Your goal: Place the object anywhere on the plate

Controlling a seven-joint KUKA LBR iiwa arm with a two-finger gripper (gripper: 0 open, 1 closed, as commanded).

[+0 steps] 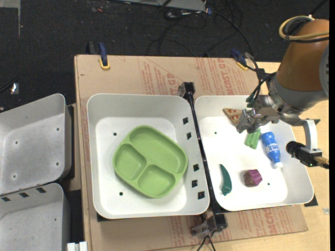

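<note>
A green three-compartment plate lies in the left bin with nothing on it. My gripper hangs over the back of the right bin, directly above a light green object. A tan pizza-slice toy lies just left of the gripper. A blue bottle lies to the right of the green object. Nearer the front lie a dark green pepper and a purple object.
The two bins meet at a dark divider with clips. A grey lid or tray sits off the bench at the left. Cardboard lines the bench under the bins.
</note>
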